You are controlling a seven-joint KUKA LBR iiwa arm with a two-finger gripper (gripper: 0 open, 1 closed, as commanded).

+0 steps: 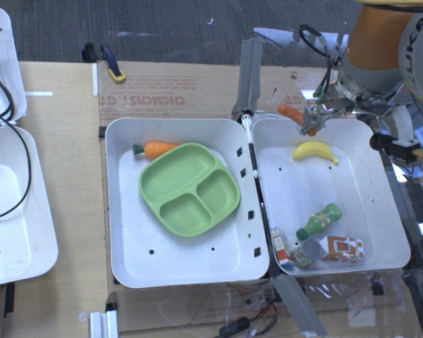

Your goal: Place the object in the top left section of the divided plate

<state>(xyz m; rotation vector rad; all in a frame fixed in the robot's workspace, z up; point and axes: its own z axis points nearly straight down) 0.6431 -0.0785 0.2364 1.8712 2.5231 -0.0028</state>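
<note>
Overhead, the arm (pixel 391 27) hangs its claw (pixel 311 122), grip state unclear, above the banana (pixel 314 151).

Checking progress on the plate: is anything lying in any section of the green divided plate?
No: the green divided plate has all three sections bare, and the toy carrot lies beside its upper rim in the left bin.

Green divided plate (pixel 189 188) beside carrot (pixel 157 148)

Red lettering is printed on the flat brown cardboard sheet (pixel 170 90) behind the bins — it is seen upside down and cannot be read with certainty. On the small orange-and-white carton (pixel 344 248), markings are too small to read.
</note>
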